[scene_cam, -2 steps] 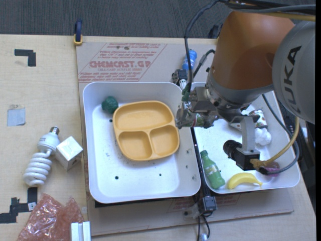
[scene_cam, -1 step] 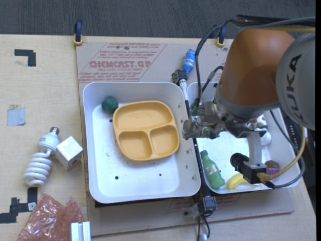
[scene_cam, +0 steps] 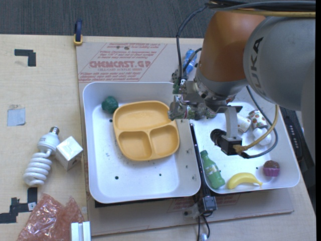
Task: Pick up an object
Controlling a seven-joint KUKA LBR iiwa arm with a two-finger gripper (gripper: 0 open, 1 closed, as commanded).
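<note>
1. Arm: big, hangs over the right bin and hides much of it. Cables loop low near the toys there; a sideways sweep could snag or knock them.
2. Left bin: gripper sits right at the wall between bins. Coming down a bit off, it likely hits the wall, not an obj.
3. Plate: nearest pick candidate, lies flat in left bin, right rim just under/beside the gripper. Gripper state: can't tell from this angle, and nothing visibly held. Risk: plate is wide, shallow and smooth, so an edge pinch prob. slips or tips it up; off-centre lift would swing it.
4. Bottle: lies by the right bin's left wall, near the banana. Both rounded, could roll away if nudged.
5. Ball: green, far corner of left bin, touching or just beside the plate rim. If the plate gets shoved, the ball prob. rolls.
</note>
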